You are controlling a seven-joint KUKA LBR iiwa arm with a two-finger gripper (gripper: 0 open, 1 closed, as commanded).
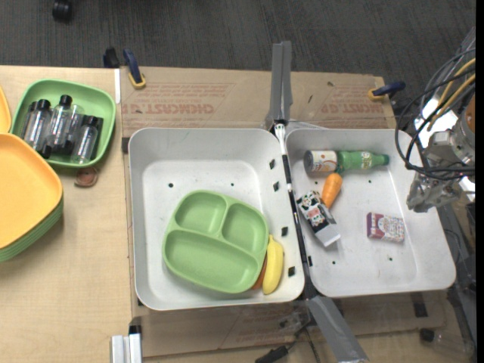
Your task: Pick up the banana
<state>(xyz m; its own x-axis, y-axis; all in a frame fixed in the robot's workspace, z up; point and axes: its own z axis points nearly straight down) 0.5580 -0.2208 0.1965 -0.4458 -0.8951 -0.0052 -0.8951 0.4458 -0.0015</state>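
The yellow banana lies in the left bin, at its near right corner, wedged between the green divided plate and the bin's right wall. An orange piece peeks out under the banana at the plate's edge. My gripper hovers at the far right, over the right edge of the right bin, well away from the banana. Nothing shows between its fingers.
The right bin holds a green bottle, a carrot, a small black-and-white carton and a purple packet. On the bench to the left stand a green tray of small bottles and stacked orange plates.
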